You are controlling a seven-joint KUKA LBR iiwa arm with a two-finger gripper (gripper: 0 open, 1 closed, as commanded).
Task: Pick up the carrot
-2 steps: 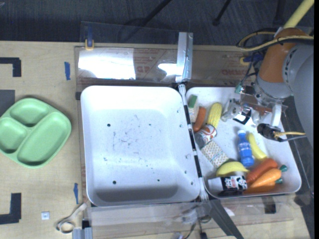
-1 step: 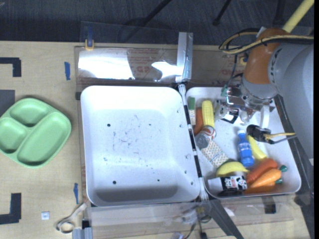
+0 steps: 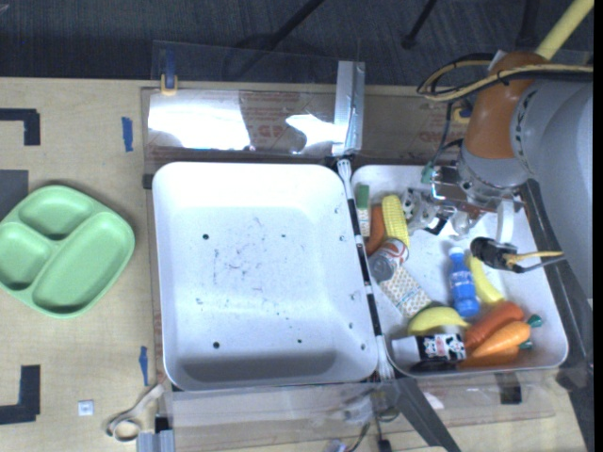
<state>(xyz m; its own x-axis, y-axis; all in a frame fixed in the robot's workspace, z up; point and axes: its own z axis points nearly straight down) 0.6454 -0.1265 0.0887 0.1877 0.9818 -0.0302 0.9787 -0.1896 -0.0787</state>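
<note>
We see the smooth, tapered orange carrot (image 3: pixel 497 335) lying at the near right corner of the right bin (image 3: pixel 551 361), beside a glossy yellow banana (image 3: pixel 436 319), well apart from the metal gripper (image 3: pixel 445 205) at the bin's far end, whose grip we cannot tell.

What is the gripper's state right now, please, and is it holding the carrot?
Gripper: cannot be told whether open or closed; it hangs over the right bin's far end. The carrot lies at the near end, apart from it.
</note>
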